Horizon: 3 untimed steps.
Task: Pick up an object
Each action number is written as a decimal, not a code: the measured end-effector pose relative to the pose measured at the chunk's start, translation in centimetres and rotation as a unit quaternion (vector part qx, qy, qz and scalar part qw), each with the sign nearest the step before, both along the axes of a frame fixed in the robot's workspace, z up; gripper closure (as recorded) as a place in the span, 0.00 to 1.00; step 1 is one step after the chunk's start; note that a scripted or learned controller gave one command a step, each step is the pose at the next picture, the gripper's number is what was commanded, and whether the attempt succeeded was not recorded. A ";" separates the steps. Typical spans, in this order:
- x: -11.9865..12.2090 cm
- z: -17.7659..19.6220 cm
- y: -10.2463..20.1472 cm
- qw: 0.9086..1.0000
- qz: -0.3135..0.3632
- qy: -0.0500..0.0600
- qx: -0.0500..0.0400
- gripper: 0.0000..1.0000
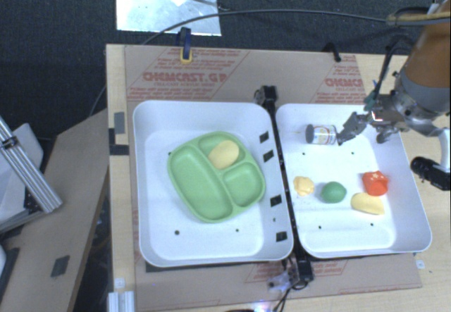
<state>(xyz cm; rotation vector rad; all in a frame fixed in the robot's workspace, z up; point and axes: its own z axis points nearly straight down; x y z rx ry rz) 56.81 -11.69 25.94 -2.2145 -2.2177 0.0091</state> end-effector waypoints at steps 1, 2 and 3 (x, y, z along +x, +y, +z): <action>0.2 0.6 0.0 1.000 0.001 -0.006 -0.001 0.00; 0.1 -3.7 0.6 1.000 0.000 -0.004 0.000 0.00; -0.2 -7.9 0.6 1.000 0.000 -0.003 0.000 0.00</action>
